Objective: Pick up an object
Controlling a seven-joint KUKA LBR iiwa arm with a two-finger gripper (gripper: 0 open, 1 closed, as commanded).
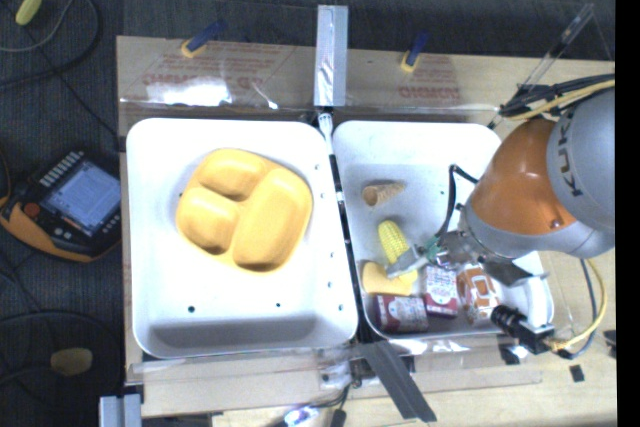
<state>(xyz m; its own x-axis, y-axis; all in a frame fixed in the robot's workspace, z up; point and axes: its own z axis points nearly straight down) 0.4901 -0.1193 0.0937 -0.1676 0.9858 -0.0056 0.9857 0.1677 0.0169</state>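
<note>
From the camera view, the arm [545, 185] is reaching in from 3 o'clock over the right bin [420, 140], with the gripper [440, 250] hanging low among the clutter at the bin's 6 o'clock side (whether it is clenched or released cannot be told). Just beside it are lying a corn cob [393, 237], a red packet [402, 312] and an orange carton [480, 293]. A small cone [383, 192] is sitting toward 12 o'clock. The left bin [160, 315] is holding a big yellow bread-shaped toy [243, 208].
</note>
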